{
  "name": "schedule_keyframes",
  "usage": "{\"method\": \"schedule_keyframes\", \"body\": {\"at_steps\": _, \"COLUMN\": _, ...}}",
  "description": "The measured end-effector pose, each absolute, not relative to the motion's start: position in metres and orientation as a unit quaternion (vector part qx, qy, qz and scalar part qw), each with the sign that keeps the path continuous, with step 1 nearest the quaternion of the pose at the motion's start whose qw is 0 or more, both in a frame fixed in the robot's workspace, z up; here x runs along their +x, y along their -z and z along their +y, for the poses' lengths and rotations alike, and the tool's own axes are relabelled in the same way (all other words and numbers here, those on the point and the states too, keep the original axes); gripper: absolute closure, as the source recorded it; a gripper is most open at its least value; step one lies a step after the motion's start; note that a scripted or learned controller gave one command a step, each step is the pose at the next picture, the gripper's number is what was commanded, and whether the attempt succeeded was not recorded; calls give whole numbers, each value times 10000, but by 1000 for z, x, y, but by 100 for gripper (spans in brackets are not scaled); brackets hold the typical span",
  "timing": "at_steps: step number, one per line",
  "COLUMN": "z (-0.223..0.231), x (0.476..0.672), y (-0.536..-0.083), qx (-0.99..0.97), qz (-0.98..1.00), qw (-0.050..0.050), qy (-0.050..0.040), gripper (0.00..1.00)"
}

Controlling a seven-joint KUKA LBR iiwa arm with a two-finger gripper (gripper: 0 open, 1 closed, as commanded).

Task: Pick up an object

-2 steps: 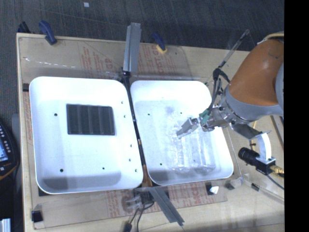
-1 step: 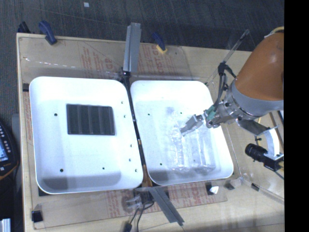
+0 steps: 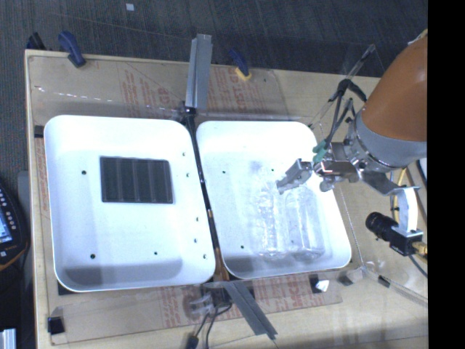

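The gripper (image 3: 289,178) hangs over the right bin (image 3: 218,195), above its upper middle, its grey fingers angled down and to the left toward the bin floor; whether they are spread or pressed together cannot be told at this size, and nothing is seen pinched between them. Behind it the wrist block, trailing thin cables, runs right to the grey arm (image 3: 392,140) and its broad orange band at the frame's right side.

Just below the gripper lie two clear plastic bottles (image 3: 290,220), side by side in the right half of that bin, near its front wall. Their long axes run roughly from the near wall toward the far wall, parallel to each other; which end carries the cap is too faint to tell against the white floor.

The left bin (image 3: 65,217) holds a dark ribbed rectangular object (image 3: 136,179), lying flat left of centre with its long side across the bin. A grey metal bar (image 3: 197,71) rises from the seam between the bins at the far edge. Both bins sit on a pale wooden bench (image 3: 43,86) under a clear sheet, with blue clamps (image 3: 71,48) on its far edge. Beyond lies dark carpet (image 3: 290,13).
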State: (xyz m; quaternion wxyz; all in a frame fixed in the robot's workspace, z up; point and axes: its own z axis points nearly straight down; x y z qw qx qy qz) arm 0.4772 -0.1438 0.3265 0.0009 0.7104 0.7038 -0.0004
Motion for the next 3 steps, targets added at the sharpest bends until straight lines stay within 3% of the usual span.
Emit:
{"method": "schedule_keyframes", "body": {"at_steps": 1, "z": -199, "x": 477, "y": -291, "qx": 7589, "qz": 6512, "qw": -17, "qy": 11, "gripper": 0}}
{"method": "schedule_keyframes", "body": {"at_steps": 3, "z": -201, "x": 477, "y": -319, "qx": 7455, "qz": 6665, "qw": -2, "qy": 5, "gripper": 0}}
